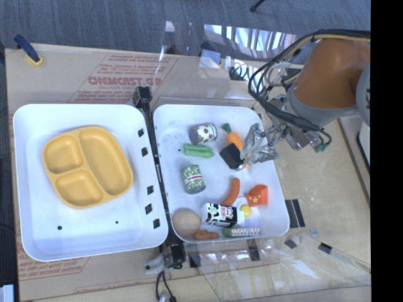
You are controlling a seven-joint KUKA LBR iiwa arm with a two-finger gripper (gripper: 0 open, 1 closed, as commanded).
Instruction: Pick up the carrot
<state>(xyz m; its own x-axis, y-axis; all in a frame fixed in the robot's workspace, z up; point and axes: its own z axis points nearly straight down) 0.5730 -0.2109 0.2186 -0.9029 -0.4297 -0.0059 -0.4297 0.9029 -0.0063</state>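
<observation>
Cow-print carton (220, 214), carrot (234, 139), "CHEMCAST" board (119, 80)

Hidden parts by the gripper

The gripper (250, 153) covers part of the carrot (235, 139); the black object (231, 156) beneath the jaws is too unclear to name.

The carrot (235, 138) was orange, the divided plate (87, 167) yellow, and both bins (25, 168) white. A carton (220, 214) bore black-and-white cow patches, beside a red box (257, 195) and a green pepper (198, 150).
</observation>
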